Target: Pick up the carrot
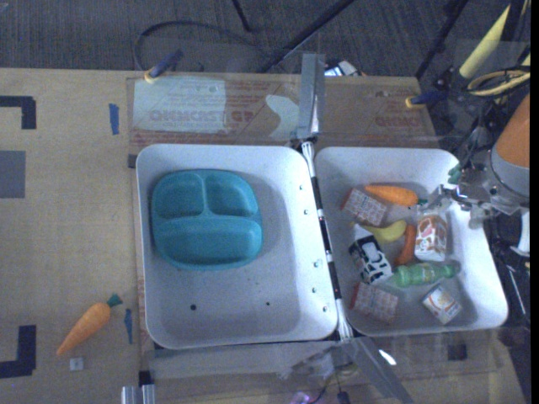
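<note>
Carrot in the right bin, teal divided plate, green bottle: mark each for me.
Carrot (pixel 391 195), camera view, middle of its orange body.
Teal divided plate (pixel 205 219), camera view, on the ridge between compartments.
Green bottle (pixel 424 273), camera view, middle of its body.

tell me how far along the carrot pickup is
Nothing looks done yet: the carrot lies in the right bin among the other items. In hand: the gripper sits at that bin's right side, just right of the carrot, with nothing seen between its fingers. Left: close on the carrot and lift it.
</note>
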